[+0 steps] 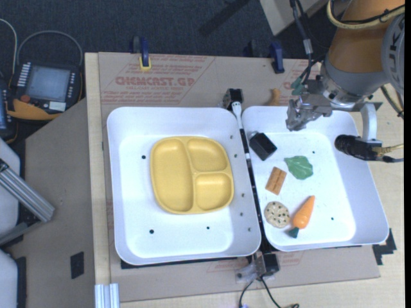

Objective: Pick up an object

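Metal 2-finger gripper (297, 122) above right white bin (359, 223), near black block (262, 145), green leaf-shaped piece (299, 167). Finger state: cannot tell. Nothing visibly grasped.

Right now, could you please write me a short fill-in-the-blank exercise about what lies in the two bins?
1. The yellow divided tray lies in the ____ bin as the camera sees it.
2. The carrot lies just to the right of the round ____.
3. The tool hangs over the far part of the right bin, beyond the ____ leafy piece.
4. The black block lies near that bin's ____ wall.

Missing words: left; cookie; green; left
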